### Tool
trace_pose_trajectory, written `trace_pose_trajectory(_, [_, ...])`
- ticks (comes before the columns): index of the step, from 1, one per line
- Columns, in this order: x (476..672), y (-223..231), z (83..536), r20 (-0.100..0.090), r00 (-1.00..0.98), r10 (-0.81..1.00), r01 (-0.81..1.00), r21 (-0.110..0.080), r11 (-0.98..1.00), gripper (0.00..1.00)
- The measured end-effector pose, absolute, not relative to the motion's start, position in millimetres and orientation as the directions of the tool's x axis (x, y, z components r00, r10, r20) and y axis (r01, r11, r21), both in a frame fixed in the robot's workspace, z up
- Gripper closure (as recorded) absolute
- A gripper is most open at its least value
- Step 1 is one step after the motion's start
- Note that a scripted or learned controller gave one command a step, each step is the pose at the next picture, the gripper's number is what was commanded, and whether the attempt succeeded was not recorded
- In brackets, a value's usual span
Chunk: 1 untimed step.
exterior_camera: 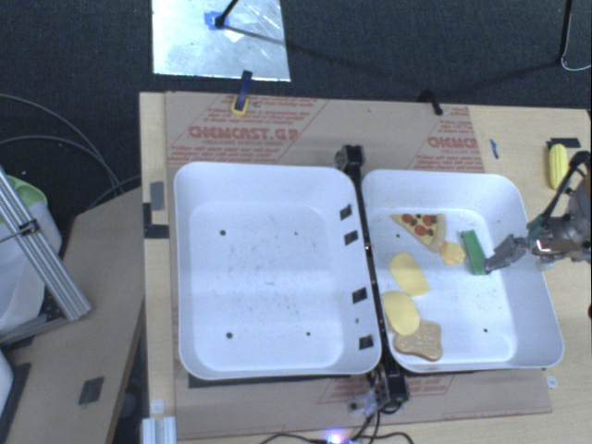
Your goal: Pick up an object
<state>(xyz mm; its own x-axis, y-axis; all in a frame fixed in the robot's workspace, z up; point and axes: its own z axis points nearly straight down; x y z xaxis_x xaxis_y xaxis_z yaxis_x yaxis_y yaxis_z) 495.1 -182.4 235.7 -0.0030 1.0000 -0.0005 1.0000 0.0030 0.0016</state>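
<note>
**Gripper at right bin, approach to green block**

Gripper (507,253) reaches in over the right rim of the right bin (532,317), its tip just beside a small green block (473,252). Finger state: cannot tell, the tip is too small and blurred. Nothing is visibly held.

Contents of the right bin, all in its left and middle part: pizza slice (421,227) at the far side; small yellow piece (451,253) touching or just beside the green block on its left; two yellow oval pieces, one mid-bin (408,274) and one nearer (401,312); tan cookie (419,342) at the near edge, touching the nearer oval. Left bin (268,271) sits alongside.

Step in hand, as judged: approach, lift not yet made. The green block is the likely target, being closest to the tip.

Next move calls for: centring over the block, descending to the bin floor, closing on its narrow sides. The yellow piece crowds the left side and could be nudged or caught.
</note>
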Motion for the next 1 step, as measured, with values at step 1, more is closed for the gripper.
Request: trace_pose_trajectory(1, [486.6,-139.3,80.5,0.001,-0.004,1.0,1.0,0.001,0.004,0.0])
